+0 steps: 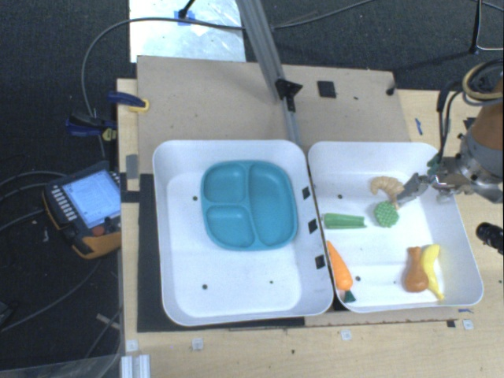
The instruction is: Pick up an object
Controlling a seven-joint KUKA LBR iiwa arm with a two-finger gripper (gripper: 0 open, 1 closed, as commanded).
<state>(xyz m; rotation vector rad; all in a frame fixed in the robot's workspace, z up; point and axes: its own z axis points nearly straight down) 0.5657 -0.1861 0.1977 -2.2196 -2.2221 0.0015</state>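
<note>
The right bin [449, 235] holds several toy foods. A tan curled piece [386, 184] lies near its back, with a round green knobbly piece [386, 213] just in front of it. Left of those rests a long green vegetable [344, 221], and an orange carrot [339, 264] lies along the bin's left wall. An orange-brown piece [414, 272] and a yellow banana [432, 270] sit at the front right. My gripper [409, 190] reaches in from the right, low over the bin. Its tip is just right of the tan piece and above-right of the green knobbly piece.
The left bin [181, 274] holds a blue divided plate [250, 204]. A grey pole [264, 42] slants over the back of the bench. A handheld pendant [85, 211] and cables lie on the floor to the left.
</note>
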